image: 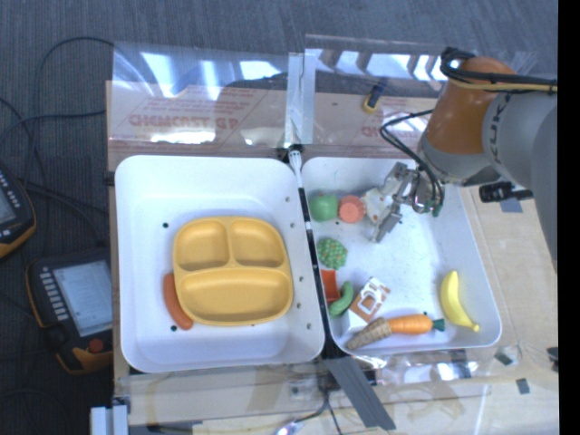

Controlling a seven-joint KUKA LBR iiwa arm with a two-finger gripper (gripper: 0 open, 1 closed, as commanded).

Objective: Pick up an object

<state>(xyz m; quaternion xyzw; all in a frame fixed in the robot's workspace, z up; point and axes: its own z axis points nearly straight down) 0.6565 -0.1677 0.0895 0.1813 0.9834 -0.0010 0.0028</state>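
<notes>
Toys lie scattered in the right bin (471, 243): a green ball (323, 207) touching an orange-red round piece (352, 209) near the top, with the claw (388, 216) just beside them. How far the claw is open cannot be told; nothing shows in it. Lower down, a carrot (410, 324) lies crosswise, leafy end right, and a banana (457, 301) runs lengthwise. In the left bin (136, 243), a compartmented yellow tray (234, 270) partly covers an orange sausage (175, 304).

Dark grey carpet floor (227, 3), black cables (36, 89), pale wooden bench (535, 270)
</notes>
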